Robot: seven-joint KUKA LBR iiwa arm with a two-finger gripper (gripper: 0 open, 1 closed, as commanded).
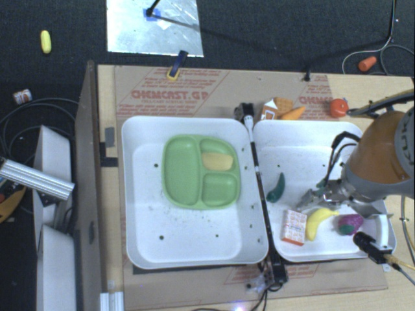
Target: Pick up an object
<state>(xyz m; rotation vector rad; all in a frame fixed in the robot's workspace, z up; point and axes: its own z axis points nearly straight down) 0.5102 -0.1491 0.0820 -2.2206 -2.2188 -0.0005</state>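
- Green divided plate [194,173], pale yellow piece [217,161] in it
- White bins [146,238]
- Yellow banana [317,222]
- Dark green pepper [277,188]
- Orange-and-white carton [294,227]
- Magenta item [349,223] beside banana

Two bins sit side by side on the desk [194,86]. The left bin [149,238] holds a divided plate [194,173]. In the right bin [292,144], a pepper [277,188] lies left of the claw [310,199], with a banana [318,221] between a small box [294,227] and a plum [349,223].
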